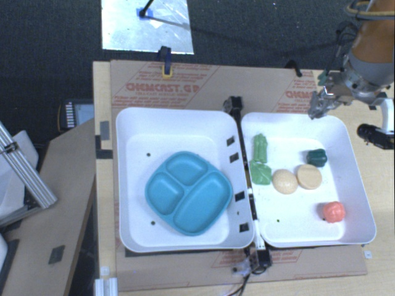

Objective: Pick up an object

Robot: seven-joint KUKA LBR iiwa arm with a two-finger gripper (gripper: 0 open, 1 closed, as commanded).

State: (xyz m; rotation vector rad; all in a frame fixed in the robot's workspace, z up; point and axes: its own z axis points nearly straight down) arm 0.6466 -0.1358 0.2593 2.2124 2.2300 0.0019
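Objects for picking lie in the right-hand bin (pixel 355 165), whose far rim sits under the gripper (pixel 320 106); how wide it stands I cannot tell. Well away from it, in the other bin, sits a blue divided plate (pixel 188 193). Nearer lie a green stalk (pixel 260 148), beige rounds (pixel 285 181), a pink lump (pixel 333 211) and, closest, a dark green piece (pixel 316 158).

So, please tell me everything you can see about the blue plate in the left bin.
The blue plate is a light blue tray with rounded corners and three compartments: two smaller ones toward the far side and one long one toward the near side, divided by raised ridges. It looks like smooth plastic. It lies flat, right side up and turned at a slant, on the floor of the left bin, near its middle and nearer its front wall. Its compartments hold nothing. Only the bin floor touches it.
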